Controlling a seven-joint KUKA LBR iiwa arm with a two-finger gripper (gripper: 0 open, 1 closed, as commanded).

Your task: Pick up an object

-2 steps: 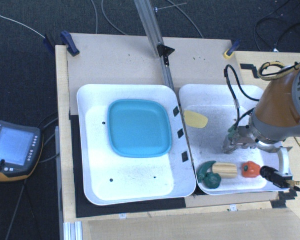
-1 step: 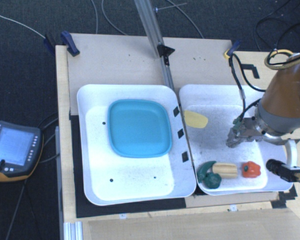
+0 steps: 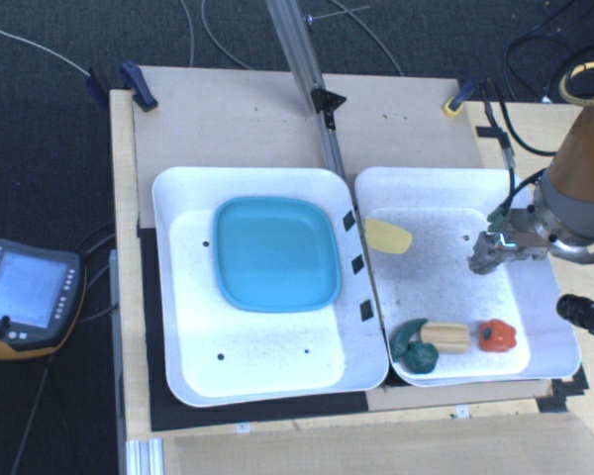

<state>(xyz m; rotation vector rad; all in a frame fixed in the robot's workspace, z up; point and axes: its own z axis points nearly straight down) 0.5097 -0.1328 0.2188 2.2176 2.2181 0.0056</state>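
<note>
Toy food lies in the right bin (image 3: 535, 364): a yellow piece (image 3: 387, 236) near its left wall, and a green piece (image 3: 414, 345), wooden block (image 3: 445, 336) and red tomato (image 3: 496, 335) along the front. The claw (image 3: 487, 256) hovers above the bin floor, grip unclear.

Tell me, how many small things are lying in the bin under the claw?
4. A yellow piece lies at the right bin's upper left; a green piece, a tan block and a red piece line its near edge.
</note>
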